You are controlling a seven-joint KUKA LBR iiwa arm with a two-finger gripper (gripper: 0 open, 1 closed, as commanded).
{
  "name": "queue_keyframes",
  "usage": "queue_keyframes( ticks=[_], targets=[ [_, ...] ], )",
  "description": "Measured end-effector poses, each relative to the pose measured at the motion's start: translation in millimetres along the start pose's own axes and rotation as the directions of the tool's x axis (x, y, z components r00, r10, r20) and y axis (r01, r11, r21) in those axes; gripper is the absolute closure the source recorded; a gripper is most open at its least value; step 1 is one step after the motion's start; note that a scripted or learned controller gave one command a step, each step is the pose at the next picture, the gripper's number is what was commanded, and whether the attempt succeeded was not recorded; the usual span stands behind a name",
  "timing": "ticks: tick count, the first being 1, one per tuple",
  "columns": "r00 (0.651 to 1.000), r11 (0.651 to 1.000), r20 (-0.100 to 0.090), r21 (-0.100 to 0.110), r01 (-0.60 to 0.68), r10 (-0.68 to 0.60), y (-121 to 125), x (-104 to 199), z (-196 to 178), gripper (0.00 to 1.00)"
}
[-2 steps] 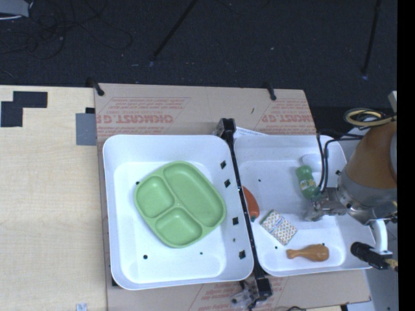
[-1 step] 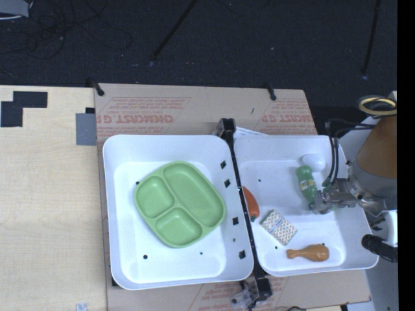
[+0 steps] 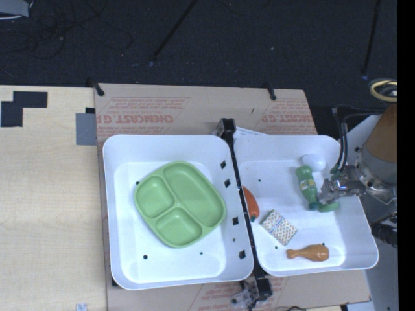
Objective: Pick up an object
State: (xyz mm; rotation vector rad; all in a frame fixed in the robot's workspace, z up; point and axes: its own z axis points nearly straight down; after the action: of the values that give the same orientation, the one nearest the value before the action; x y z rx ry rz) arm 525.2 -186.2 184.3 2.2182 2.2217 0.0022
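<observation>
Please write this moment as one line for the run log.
gripper: over right bin, at green bottle | grasp: unconfirmed | also in right bin: orange toy drumstick, patterned packet | left bin: green divided plate

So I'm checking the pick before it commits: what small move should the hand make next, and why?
Probably a short shift onto the green bottle, then close. The hand sits at the right bin's far-right wall, beside the bottle's lower end, with nothing visibly between its fingers; the bottle is the nearest object.
</observation>
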Motion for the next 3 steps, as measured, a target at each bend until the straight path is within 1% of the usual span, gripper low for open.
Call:
queue_keyframes(
  ticks=[1, 2, 3],
  targets=[
    [1.000, 1.000, 0.001, -0.002, 0.000, 0.000, -2.3, -4.1, -62.6, 1.00],
    [1.000, 1.000, -0.003, 0.006, 0.003, -0.003, 0.9, 51.2, -50.5, 1.00],
    [1.000, 1.000, -0.004, 0.006, 0.003, -0.003, -7.5, 110.3, -55.0, 1.00]
  ],
)
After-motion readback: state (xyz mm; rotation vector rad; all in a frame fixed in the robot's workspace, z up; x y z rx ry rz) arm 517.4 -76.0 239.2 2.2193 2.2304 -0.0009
